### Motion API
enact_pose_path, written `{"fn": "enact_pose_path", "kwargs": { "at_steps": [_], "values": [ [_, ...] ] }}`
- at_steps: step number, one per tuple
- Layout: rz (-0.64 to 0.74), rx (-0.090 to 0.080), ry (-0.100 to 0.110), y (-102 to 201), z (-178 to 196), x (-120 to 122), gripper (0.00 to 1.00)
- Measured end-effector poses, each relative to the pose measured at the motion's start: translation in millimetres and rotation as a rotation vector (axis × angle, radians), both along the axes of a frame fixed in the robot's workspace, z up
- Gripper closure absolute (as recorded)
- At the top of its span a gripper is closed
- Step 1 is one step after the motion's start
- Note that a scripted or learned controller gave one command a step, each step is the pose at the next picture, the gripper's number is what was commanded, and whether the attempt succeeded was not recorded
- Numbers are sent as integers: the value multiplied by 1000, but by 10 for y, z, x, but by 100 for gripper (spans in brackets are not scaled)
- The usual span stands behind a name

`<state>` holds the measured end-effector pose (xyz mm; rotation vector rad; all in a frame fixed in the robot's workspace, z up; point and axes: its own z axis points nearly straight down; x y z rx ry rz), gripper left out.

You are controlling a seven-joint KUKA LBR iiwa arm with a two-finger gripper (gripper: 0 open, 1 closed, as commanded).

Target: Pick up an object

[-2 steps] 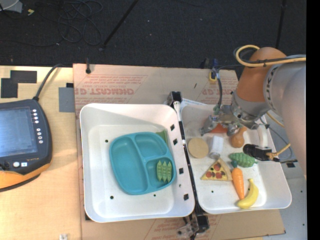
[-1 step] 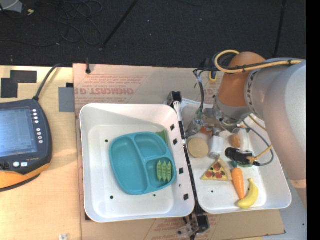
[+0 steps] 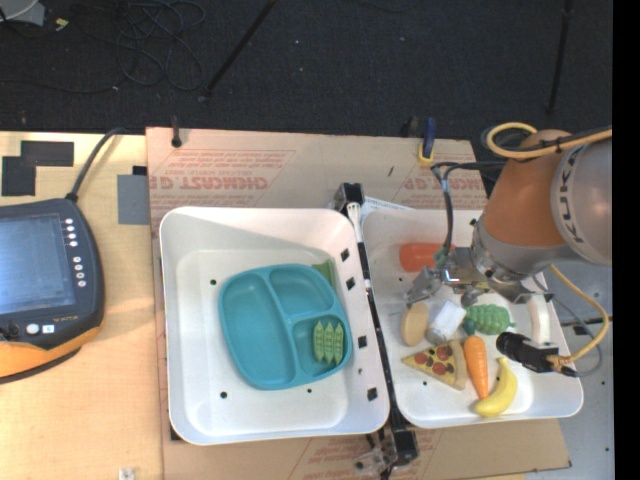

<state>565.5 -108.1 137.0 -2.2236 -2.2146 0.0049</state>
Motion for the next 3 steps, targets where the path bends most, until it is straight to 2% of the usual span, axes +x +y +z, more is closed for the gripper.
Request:
{"fn": "enact_pose_path", "kwargs": {
  "at_steps": [1,2,3],
  "values": [
    [0,-10,-28,101,-296,-130,0],
    [3,-21,-57,211,-363,-441,0],
    [8,-15,-58,165,-363,-629,0]
  ]
}}
